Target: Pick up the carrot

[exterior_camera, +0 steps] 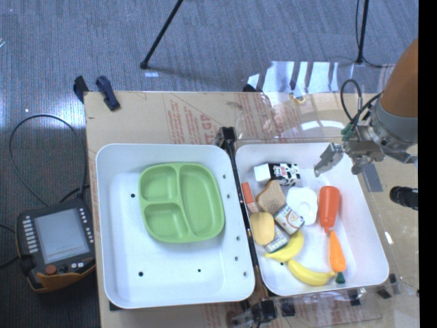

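In the right bin (377, 251), toward its near right corner, lies the carrot (336, 252): a small orange cone, smooth and plastic-looking, with a dark green stub at its near end. Its long axis runs near to far, the wide end nearer the viewer and the taper pointing far. Touching that far tip, or just beside it, is an orange-red bottle (328, 206) with a white neck, also lying near to far.

The gripper (349, 159) hangs over the bin's far right part with its two fingers spread apart and nothing between them; one finger points left, the other right and near. The carrot lies nearward of the gripper, past the bottle, so the coming move is, I judge, a travel toward the near edge and then a descent. The fingers would best close across the carrot's narrow width, left to right.

A curved yellow banana (309, 273) lies just left of the carrot's green end, close enough to crowd one finger. The left bin (123, 279) holds a matte green divided plate (181, 201), well apart from all this.
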Robot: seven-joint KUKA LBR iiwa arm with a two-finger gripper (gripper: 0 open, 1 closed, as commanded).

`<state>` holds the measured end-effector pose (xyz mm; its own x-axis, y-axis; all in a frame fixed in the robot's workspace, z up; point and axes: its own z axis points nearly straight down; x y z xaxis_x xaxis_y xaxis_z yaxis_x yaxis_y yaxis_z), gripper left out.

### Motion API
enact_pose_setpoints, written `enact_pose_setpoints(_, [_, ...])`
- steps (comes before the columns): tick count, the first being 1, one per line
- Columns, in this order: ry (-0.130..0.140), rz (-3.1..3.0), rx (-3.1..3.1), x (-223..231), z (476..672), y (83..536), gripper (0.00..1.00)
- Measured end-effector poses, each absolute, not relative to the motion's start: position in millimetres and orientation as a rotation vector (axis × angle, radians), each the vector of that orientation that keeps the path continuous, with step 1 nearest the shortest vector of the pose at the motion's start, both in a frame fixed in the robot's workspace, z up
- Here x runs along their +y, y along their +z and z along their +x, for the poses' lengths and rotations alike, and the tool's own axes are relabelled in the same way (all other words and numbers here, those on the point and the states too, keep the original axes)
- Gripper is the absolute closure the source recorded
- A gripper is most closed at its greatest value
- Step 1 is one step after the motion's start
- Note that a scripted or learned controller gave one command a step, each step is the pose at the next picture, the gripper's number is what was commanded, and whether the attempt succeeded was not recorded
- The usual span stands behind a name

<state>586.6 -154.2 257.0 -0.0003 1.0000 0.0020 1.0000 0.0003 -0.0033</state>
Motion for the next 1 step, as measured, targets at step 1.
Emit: enact_pose_setpoints(1, [0.003,-1.711,-2.627,-210.1,537.2,147.9,0.0])
